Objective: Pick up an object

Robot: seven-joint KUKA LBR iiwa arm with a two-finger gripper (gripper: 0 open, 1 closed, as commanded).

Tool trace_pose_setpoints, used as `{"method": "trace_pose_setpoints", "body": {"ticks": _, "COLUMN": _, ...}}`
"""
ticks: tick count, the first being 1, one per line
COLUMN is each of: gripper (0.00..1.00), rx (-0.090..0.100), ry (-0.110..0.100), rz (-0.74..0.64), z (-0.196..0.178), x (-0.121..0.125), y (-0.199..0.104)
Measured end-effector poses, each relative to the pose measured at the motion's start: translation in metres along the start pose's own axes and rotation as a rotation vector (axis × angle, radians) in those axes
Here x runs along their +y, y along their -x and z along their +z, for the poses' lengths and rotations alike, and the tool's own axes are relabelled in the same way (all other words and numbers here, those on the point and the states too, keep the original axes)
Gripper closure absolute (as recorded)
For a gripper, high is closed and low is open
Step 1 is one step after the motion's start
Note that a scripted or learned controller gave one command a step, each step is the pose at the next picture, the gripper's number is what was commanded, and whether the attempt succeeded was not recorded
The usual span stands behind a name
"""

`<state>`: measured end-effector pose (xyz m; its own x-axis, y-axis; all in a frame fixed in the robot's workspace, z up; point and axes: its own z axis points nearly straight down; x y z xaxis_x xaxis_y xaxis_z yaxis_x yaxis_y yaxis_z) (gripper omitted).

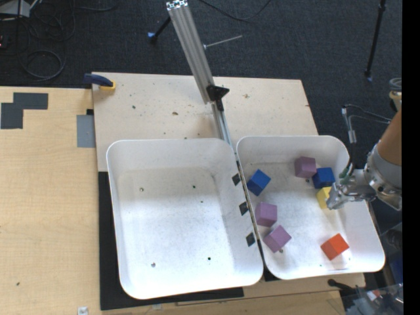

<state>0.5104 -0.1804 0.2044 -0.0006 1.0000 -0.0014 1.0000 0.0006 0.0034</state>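
Note:
The right bin [289,146] holds several blocks: a blue cube [258,182] near its left wall, a purple cube [305,167] at the back, a blue cube [323,177] beside it, a yellow block [323,196], two purple cubes [266,213] [277,238] towards the front left, and an orange cube [335,247] at the front right. My gripper [336,200] reaches in from the right and is low over the yellow block, partly covering it. The blue cube lies just behind the gripper.
The left bin [131,156] stands beside the right one, a row of black clips [243,208] along the shared wall. A slanted aluminium post [197,54] rises behind the bins. A blue and yellow clamp [100,81] sits at the bench's back left corner.

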Motion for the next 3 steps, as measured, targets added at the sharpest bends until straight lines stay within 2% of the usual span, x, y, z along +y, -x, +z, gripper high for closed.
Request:
{"method": "trace_pose_setpoints", "body": {"ticks": 1, "gripper": 1.0, "rx": 0.001, "ry": -0.003, "rz": -0.002, "z": -0.021, "x": 0.001, "y": 0.001}}
{"method": "trace_pose_setpoints", "body": {"ticks": 2, "gripper": 1.0, "rx": 0.004, "ry": -0.004, "rz": -0.004, "z": -0.031, "x": 0.018, "y": -0.048}}
{"method": "trace_pose_setpoints", "body": {"ticks": 3, "gripper": 1.0, "rx": 0.005, "ry": -0.008, "rz": -0.003, "z": -0.02, "x": 0.029, "y": -0.097}}
